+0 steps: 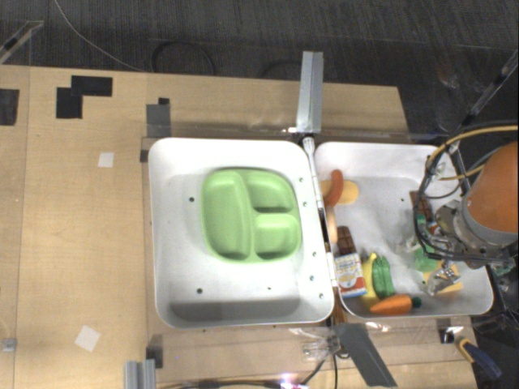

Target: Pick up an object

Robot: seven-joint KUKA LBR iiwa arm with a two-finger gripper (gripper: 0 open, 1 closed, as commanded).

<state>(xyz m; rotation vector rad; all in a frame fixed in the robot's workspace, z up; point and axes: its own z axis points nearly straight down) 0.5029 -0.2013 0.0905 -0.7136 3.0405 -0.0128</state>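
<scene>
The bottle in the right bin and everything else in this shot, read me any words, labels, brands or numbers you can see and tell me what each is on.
No text can be read.
The bottle carries a white and red label, too small and blurred to make out.
The black squares on the bench are plain patches with no writing.
The green tray shows no marks.
</scene>
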